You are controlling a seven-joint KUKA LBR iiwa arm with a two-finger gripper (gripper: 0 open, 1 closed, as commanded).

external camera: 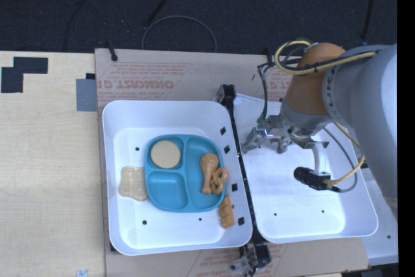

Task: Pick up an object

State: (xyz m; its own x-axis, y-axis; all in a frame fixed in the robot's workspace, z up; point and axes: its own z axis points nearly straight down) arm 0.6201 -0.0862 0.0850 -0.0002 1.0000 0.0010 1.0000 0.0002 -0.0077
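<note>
Here, two shallow white bins sit side by side on the counter [45, 159]. The left bin [123, 120] carries a blue divided plate [178, 194] with three compartments. In the plate's upper left compartment lies a round, flat, pale tan piece like a biscuit [165, 154]. In its right compartment lies a golden-brown twisted piece like a pretzel [213, 172], long and knotted, with a loop toward its right side. Just beside the plate's left rim, on the bin floor, rests a pale beige piece shaped like a slice of toast [133, 182]. Near the plate's lower right corner, against the bin's right wall, lies a small orange-brown lumpy piece [225, 211].

The grey arm [363, 100] with its orange band [311, 78] reaches in over the right bin [305, 217]. The tool [266, 137] hangs above that bin's upper left part, near the divider between the bins, well apart from all the food pieces. Whether the tool is apart or together I cannot tell.
</note>
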